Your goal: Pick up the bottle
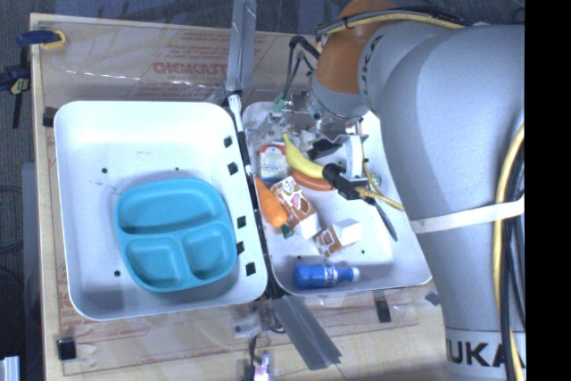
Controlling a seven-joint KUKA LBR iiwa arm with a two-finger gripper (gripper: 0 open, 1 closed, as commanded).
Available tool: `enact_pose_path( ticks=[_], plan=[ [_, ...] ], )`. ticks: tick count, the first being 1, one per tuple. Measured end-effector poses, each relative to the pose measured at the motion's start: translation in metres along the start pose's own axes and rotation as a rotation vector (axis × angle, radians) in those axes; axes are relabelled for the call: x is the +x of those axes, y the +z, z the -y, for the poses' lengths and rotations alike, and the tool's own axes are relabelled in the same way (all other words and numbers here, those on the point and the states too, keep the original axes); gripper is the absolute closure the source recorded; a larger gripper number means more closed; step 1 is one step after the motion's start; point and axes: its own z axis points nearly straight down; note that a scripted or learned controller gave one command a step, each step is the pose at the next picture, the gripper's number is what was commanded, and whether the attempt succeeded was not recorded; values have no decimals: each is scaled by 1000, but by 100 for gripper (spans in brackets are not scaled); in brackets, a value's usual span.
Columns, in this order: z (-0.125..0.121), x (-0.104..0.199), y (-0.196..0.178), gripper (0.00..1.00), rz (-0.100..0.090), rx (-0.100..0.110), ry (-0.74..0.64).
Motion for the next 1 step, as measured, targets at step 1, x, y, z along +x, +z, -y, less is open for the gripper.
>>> enact_pose_path(
  ticks=[1],
  plan=[
    [-6, -57, -69, 0, 2, -1, -235]
  ],
)
